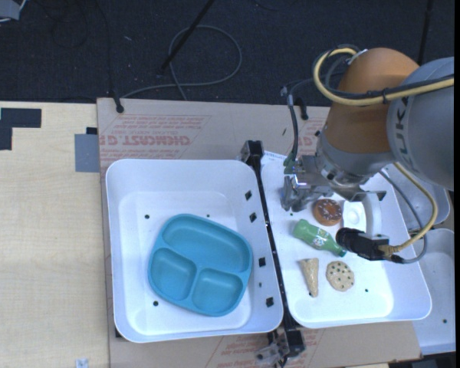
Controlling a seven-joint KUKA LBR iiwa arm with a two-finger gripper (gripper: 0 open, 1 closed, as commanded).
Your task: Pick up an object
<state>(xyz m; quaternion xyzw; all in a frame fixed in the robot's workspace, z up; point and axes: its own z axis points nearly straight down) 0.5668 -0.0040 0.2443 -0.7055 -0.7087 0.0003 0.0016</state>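
Two shallow white bins sit side by side on a cardboard-covered bench. Inside the right bin (414,297), a green bottle (319,236) lies tilted near the middle. Just above it rests a round brown donut (327,211); below it lie a cone (310,274) and a cookie (340,275). The gripper (294,192) hovers just up-left of the bottle, whether spread or closed unclear. Well left of the bottle, the left bin (126,182) holds a blue divided tray (199,264).

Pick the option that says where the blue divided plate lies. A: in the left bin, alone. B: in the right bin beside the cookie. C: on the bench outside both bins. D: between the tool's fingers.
A: the blue divided plate lies flat in the left bin, with nothing else in it.
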